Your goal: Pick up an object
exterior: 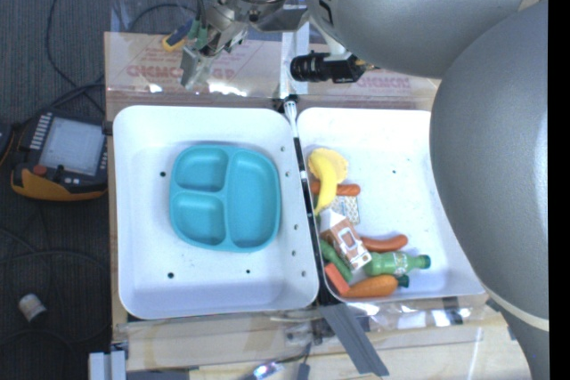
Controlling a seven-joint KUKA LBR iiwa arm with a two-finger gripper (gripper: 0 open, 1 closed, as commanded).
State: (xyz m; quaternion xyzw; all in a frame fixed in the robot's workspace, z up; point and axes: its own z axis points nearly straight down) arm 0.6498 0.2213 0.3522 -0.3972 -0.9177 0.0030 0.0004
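Tool (198,58) is hanging at upper centre, beyond the left bin's (134,191) far rim; its opening cannot be judged. Plate (224,197) is lying mid-bin. Banana (326,173), carrot (367,286) and bottle (396,262) are crowding the right bin's (419,147) left side.

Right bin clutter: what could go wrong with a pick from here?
1. The banana, carton, green bottle and carrot overlap, so a grasp may catch two items or slip off.
2. They crowd the right bin's inner wall, leaving little room.
3. The hand sits beyond the left bin, far from them.
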